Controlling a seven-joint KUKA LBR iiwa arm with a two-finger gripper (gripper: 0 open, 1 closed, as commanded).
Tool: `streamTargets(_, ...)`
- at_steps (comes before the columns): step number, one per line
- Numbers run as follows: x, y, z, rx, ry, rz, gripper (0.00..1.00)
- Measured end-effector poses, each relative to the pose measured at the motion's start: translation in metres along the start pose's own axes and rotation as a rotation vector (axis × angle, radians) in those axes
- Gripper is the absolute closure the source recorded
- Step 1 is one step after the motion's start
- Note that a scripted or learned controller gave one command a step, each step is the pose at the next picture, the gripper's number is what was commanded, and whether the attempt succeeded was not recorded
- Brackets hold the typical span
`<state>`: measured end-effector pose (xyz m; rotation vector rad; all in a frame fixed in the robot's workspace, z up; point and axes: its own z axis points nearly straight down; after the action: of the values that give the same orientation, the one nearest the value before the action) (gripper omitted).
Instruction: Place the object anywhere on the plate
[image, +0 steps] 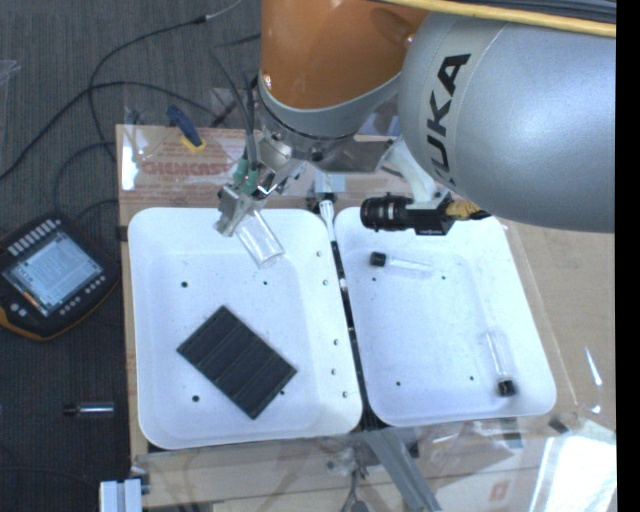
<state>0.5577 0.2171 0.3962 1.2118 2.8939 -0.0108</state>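
Watching for trouble: you want these, near to far —
Plate (237, 361): dark ribbed slab, left bin's near half.
Gripper (238, 212): clamped on the clear tube (259, 241) above the far half — slick plastic could slip and drop short.

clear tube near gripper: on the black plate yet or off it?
Off. The clear tube sits at the gripper, over bare bin floor, well apart from the black plate.

Dark grey carpet floor (60, 90) with black cables (130, 70) trailing across. Pendant controller (50, 272) lies on floor left of the wooden desk (135, 180). Even, bright light, paler floor at right.
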Motion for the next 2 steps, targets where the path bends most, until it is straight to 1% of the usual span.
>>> streamTargets(1,-0.0316,0.0466,0.0124,-0.006,0.003,-0.366,1.0)
streamTargets(2,-0.0326,0.0474,0.0034,-0.006,0.0,-0.365,1.0)
